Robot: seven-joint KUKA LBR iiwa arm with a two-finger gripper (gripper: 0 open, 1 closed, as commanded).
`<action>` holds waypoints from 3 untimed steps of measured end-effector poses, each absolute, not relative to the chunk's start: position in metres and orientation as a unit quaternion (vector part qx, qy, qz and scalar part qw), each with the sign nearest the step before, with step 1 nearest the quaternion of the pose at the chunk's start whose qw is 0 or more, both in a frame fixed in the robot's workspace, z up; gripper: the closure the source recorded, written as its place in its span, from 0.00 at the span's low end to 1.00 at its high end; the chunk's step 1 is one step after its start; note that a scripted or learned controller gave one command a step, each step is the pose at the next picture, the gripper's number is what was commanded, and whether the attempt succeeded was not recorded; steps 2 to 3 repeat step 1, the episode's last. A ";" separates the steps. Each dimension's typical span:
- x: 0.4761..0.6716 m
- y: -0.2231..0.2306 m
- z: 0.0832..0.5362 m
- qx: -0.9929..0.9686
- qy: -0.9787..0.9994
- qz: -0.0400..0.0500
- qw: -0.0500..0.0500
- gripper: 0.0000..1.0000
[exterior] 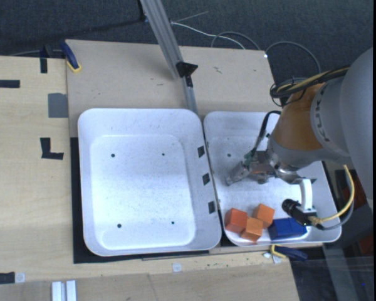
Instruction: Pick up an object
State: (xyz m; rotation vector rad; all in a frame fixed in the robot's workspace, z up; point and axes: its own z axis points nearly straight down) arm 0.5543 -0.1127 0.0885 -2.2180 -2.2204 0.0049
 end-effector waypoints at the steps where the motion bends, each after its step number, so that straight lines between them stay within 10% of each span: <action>1: 0.539 -0.163 0.113 -0.708 -0.706 0.001 -0.001 0.00; 3: 0.539 -0.163 0.113 -0.708 -0.706 0.001 -0.001 0.00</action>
